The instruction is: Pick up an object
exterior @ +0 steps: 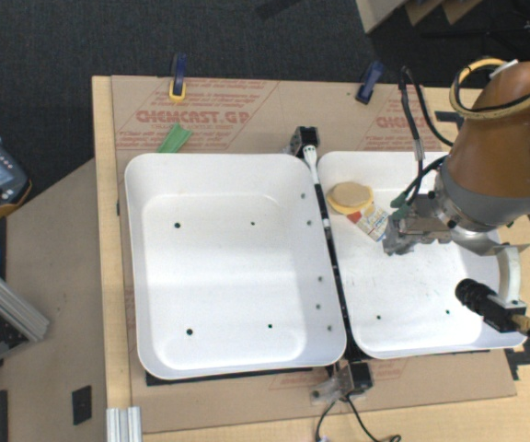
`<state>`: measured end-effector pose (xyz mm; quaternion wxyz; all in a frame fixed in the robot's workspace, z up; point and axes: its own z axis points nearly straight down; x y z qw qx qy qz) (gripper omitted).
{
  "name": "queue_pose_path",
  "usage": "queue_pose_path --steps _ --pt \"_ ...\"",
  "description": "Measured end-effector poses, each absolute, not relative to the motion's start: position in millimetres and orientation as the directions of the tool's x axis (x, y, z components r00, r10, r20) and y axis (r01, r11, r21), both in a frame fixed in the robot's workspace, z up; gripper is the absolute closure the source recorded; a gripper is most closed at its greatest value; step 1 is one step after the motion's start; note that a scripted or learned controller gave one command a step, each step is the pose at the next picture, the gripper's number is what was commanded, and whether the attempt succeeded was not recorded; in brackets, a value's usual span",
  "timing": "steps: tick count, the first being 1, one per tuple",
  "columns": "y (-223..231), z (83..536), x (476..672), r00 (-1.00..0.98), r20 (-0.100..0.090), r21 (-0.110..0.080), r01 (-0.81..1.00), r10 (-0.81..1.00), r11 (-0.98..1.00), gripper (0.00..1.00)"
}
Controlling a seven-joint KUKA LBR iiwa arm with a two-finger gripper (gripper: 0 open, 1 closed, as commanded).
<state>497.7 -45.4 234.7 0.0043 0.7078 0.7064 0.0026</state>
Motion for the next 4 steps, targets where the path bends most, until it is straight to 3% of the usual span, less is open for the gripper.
queue_pose_path --steps 3,4 --pt "-45 265 499.6 0.002 -0.004 0.016 1.0 1.0 -0.002 1.0" --pt "-5 243 478.1 -0.003 0.002 -0.005 1.0 1.0 0.003 1.0"
